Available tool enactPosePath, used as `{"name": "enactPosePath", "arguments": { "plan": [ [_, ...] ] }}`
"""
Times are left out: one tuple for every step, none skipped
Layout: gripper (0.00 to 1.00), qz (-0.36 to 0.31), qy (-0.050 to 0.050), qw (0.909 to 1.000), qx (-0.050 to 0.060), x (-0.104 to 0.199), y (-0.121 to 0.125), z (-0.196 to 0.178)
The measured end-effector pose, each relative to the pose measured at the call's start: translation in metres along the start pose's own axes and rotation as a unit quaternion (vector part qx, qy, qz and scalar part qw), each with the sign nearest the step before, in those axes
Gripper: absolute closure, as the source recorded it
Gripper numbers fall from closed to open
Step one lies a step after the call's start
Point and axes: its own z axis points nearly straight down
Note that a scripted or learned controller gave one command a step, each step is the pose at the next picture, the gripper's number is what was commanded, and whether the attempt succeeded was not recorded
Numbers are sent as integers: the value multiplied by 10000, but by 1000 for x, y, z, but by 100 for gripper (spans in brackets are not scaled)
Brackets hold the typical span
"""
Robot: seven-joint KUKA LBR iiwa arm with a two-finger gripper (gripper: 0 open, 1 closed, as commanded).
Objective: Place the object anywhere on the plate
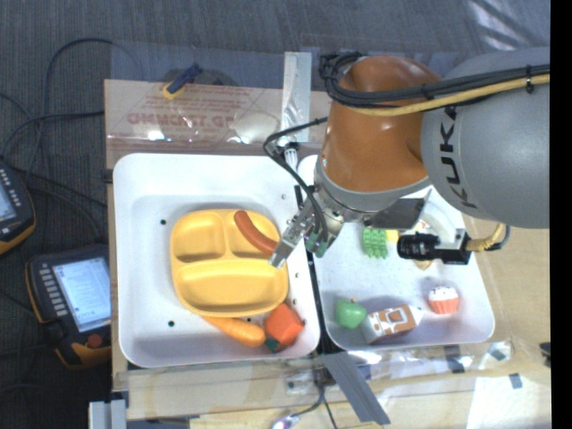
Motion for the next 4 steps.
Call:
{"name": "enactPosePath", "arguments": {
  "plan": [
    [100, 1042, -11, 9946, -6, -1, -32, -101],
    [100, -105, 4, 9999, -2, 14, -12, -21],
    [0, -106, 5, 9999, -4, 14, -11, -21],
    [0, -1075, 7, 9942, -3, -36, -77, 58]
  ]
}}
